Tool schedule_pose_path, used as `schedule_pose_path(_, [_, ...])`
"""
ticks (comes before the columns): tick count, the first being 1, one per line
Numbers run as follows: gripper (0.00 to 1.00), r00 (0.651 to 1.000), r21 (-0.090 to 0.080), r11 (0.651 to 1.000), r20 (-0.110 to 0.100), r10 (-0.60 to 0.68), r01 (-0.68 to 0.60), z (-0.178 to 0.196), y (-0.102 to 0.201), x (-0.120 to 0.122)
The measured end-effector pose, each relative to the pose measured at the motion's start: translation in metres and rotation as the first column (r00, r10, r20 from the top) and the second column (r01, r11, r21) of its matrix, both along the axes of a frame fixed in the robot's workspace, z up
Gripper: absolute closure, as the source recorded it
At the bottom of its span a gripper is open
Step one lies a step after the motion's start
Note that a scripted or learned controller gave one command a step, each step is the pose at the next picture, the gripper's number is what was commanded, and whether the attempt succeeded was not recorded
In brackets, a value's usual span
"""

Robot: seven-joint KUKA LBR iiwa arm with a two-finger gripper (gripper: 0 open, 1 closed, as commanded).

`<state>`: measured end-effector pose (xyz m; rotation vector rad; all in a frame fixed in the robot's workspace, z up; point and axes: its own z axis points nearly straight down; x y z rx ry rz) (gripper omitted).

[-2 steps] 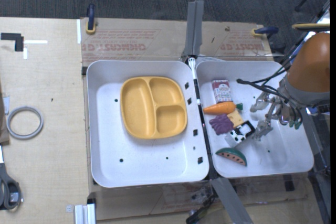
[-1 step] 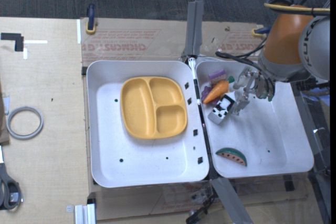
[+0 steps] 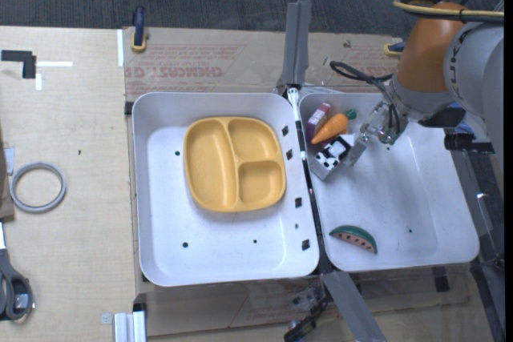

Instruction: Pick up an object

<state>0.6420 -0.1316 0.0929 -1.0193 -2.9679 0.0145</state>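
Nearest the camera, a watermelon-slice toy lies untouched at the front of the right bin, while a yellow divided plate sits in the left bin. Farther back, a carrot toy, a black-and-white block and a pink item crowd the right bin's far left corner, none yet lifted. The gripper reaches down just beside the block; whether its fingers are open or grasping anything cannot be told.
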Motion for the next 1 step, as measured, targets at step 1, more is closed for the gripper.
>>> schedule_pose_path(1, [0.00,0.963,-0.022,0.963,-0.017,-0.271,0.270,-0.0006,0.0026,-0.0058])
